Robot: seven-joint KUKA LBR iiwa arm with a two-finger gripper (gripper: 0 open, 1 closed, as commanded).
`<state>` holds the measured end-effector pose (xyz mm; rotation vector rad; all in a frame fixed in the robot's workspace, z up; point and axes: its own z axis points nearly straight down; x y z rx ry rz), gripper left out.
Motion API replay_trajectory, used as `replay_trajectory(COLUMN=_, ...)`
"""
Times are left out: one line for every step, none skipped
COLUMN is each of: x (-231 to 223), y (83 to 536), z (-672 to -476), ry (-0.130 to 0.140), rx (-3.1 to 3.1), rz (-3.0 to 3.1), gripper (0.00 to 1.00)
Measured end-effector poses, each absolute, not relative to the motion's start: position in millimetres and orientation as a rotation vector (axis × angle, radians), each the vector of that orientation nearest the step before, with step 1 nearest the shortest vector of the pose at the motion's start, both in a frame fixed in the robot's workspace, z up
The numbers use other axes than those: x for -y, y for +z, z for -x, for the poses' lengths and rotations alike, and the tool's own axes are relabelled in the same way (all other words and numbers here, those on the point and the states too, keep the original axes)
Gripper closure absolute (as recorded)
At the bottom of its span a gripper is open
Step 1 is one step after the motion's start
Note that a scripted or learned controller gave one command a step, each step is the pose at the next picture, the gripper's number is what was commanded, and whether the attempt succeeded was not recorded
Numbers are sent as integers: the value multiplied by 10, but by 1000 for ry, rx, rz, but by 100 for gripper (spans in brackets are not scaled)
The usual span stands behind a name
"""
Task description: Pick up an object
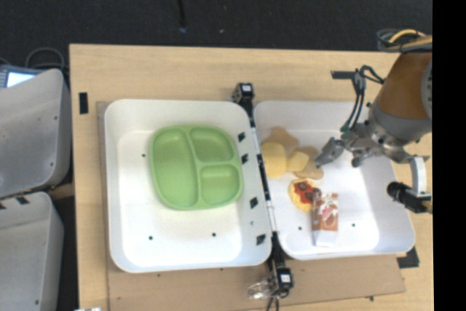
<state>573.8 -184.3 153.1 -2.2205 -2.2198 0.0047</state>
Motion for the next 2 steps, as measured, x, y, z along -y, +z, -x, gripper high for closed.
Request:
replay_trajectory(x=1859, y=1014, z=-5739, ry=2, rx=2218, rz=2227, gripper=0)
replay_trajectory(x=1869, y=1169, z=-5762, ry=-6, rx=2220, rz=2235, gripper=100)
